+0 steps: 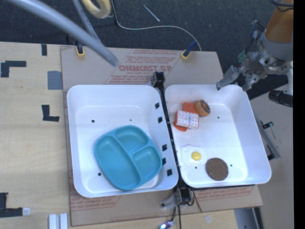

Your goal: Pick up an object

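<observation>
Gripper [228, 80]: at the two o'clock corner of the right bin [255, 142], over its rim; grey and dark parts overlap, and how far the claw stands open cannot be told. Nothing is seen in its hold.

Arm [279, 30]: grey, orange band above the wrist, cut off at the frame's right edge.

Right bin, contents:
- Brown round piece [202, 108], toward twelve o'clock, touching an orange block [189, 107]; kind of food hard to make out.
- White packet with red print [188, 119], lying over the orange block's lower part.
- Toy fried egg [194, 155], at seven o'clock.
- Brown round patty [217, 168], at six o'clock, just beside the egg.

Left bin [81, 128]: blue divided plate [127, 156], three compartments, at five o'clock.

Cardboard sheet [143, 66] under both bins, printing partly covered. Grey tube [52, 15] crosses the upper left, blurred, ends cut off.
</observation>
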Available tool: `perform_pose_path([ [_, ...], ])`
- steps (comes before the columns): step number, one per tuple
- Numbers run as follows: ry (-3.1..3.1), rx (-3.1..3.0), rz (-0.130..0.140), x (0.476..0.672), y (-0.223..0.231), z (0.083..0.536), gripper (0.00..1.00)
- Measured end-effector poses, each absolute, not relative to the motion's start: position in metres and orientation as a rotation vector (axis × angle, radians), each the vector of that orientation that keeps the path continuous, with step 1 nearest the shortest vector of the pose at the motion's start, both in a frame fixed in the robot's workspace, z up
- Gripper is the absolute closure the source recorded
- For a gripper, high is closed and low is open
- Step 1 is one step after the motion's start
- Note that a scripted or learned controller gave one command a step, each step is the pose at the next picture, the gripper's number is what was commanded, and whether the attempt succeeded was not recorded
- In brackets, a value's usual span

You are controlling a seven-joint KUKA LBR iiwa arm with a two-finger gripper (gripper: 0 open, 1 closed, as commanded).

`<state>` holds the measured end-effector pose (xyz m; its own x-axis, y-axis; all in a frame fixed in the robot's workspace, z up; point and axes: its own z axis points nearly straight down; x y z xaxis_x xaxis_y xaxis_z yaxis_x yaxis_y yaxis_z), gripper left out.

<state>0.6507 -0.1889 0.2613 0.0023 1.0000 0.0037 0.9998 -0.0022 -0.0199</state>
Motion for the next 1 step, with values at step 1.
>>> perform_pose_path([
  [1, -2.218, -2.215, 0.008, 0.6526, -0.188, 0.2688, 0.0],
])
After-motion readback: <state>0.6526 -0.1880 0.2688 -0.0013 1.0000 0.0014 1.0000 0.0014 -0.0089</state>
